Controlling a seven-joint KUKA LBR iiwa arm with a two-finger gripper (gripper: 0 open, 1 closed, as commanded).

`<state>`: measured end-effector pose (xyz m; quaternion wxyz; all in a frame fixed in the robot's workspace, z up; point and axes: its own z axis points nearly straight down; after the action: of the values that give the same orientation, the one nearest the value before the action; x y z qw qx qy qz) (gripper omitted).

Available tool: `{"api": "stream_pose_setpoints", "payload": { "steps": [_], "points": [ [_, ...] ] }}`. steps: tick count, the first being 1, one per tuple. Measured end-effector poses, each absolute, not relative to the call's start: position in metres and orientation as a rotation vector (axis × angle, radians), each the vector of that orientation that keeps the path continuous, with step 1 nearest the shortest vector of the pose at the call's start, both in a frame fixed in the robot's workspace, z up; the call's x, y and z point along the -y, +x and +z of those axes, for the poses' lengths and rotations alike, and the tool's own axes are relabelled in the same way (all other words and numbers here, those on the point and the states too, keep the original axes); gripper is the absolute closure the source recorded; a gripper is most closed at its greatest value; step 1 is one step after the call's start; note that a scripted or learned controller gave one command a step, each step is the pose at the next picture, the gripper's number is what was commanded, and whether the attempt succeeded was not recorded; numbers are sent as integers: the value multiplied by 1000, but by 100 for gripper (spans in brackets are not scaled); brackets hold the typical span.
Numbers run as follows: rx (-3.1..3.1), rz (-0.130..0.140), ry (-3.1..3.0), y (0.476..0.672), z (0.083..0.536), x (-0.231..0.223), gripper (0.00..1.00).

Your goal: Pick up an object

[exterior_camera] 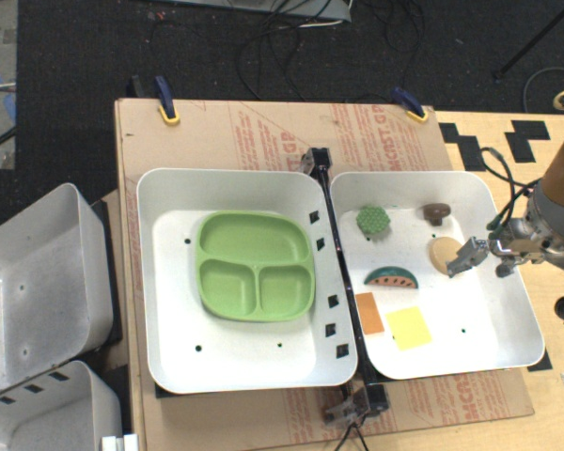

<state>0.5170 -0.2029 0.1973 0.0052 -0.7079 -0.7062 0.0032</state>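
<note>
Tan disc (443, 252) beside the gripper (472, 256)

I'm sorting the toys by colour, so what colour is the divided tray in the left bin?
Light green, all over: the divided tray, seen plainly in the camera view.

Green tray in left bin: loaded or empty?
Empty. All three compartments of the green tray show bare green; the small items lie in the right bin.
</note>
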Motion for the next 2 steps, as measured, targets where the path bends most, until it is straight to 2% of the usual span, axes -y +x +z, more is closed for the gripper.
{"api": "stream_pose_setpoints", "payload": {
  "steps": [1,2],
  "points": [
    [2223,1,-2221,520,203,203,0],
    [2217,4,-2219,513,153,195,0]
  ]
}}
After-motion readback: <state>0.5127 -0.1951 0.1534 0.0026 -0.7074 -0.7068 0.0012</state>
